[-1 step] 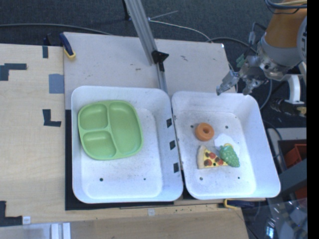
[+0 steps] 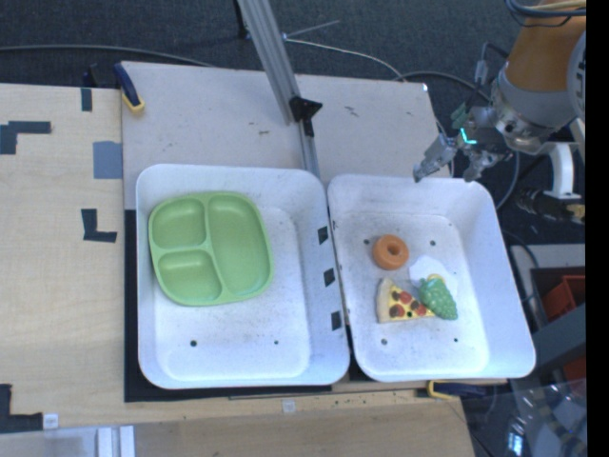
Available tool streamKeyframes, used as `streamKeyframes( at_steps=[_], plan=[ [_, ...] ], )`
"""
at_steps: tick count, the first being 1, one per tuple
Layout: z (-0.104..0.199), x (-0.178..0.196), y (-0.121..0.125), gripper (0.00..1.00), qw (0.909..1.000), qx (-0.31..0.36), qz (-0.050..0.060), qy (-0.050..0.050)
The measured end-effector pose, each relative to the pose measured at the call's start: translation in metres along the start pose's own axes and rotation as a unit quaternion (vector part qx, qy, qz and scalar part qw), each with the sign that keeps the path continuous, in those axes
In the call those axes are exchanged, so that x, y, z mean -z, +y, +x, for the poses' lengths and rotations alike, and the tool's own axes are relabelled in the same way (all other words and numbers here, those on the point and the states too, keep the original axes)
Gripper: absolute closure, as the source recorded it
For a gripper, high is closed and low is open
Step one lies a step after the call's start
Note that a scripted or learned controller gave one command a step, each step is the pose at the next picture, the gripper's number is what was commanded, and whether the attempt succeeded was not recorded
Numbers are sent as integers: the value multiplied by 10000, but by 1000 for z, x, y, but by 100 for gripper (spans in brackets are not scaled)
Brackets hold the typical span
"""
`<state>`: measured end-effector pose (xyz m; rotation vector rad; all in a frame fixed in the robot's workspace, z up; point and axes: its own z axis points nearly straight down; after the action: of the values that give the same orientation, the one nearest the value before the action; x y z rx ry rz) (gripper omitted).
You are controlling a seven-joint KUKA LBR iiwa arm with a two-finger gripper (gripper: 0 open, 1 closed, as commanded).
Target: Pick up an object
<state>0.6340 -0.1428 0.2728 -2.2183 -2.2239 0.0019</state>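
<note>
The gripper (image 2: pixel 449 163) hangs at the two o'clock corner of the right bin (image 2: pixel 495 284), over its far rim, fingers spread apart and holding nothing. Inside that bin, near its centre, a donut (image 2: pixel 390 251) lies; at about five o'clock from it a pizza slice (image 2: pixel 400 304) touches a green toy (image 2: pixel 439 296). The left bin (image 2: pixel 171 350) holds a green tray (image 2: pixel 208 248)

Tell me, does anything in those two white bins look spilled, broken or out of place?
Nothing stands out. The green divided plate lies flat in the left bin; the donut, pizza slice and green toy sit loosely in the right bin.
</note>
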Motion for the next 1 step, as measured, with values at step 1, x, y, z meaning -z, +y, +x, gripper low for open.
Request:
streamKeyframes(
  at_steps=[1],
  plan=[
    [-9, -59, 1, 0, 10000, -9, 30, -2]
  ],
)
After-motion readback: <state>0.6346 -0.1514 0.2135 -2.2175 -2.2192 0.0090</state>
